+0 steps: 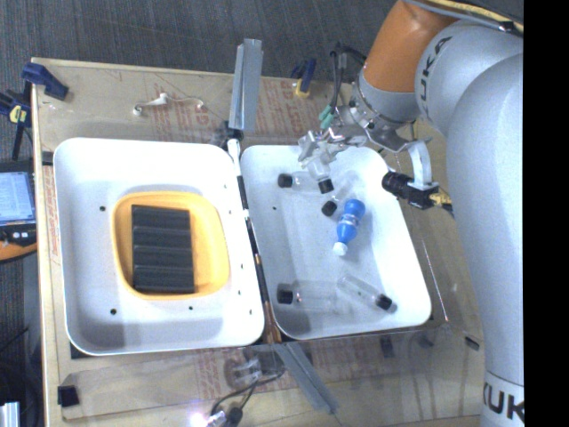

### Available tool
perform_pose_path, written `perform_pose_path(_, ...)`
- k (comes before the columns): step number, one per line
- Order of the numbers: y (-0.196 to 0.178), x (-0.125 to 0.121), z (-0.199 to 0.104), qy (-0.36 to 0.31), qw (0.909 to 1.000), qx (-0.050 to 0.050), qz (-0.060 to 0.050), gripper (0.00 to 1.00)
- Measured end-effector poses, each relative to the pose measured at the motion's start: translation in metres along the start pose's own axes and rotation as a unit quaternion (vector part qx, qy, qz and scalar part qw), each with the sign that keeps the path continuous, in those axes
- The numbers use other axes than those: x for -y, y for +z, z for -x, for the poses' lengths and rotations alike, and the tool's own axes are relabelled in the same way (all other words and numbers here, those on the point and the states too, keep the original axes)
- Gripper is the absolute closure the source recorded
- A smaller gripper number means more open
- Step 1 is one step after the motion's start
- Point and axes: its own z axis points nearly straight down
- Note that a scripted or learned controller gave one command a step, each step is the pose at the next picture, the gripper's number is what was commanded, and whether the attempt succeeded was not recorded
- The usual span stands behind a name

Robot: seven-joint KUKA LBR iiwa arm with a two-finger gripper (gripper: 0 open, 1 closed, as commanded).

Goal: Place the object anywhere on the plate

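A yellow plate [213, 238] lies in the left white bin [80, 176], with a dark ridged block [163, 247] on its middle. The right bin [409, 265] holds a blue bottle [348, 221] with a white cap and several clear vials with black caps, one at the upper left [298, 181] and one at the lower right [363, 292]. My gripper [318, 147] hangs over the right bin's far edge, just above the upper clear vials. Nothing can be seen held in it.
A grey metal bar [244, 83] stands upright behind the gap between the bins. Blue clamps [304, 74] sit on the bench's far edge, and a black connector [404, 188] hangs from the arm over the right bin's right side.
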Motion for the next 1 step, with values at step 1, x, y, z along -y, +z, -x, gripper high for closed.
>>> perform_pose_path(1, -0.0001, 0.0000, 0.0001, 0.000, 1.0000, 0.000, 0.000, 0.00)
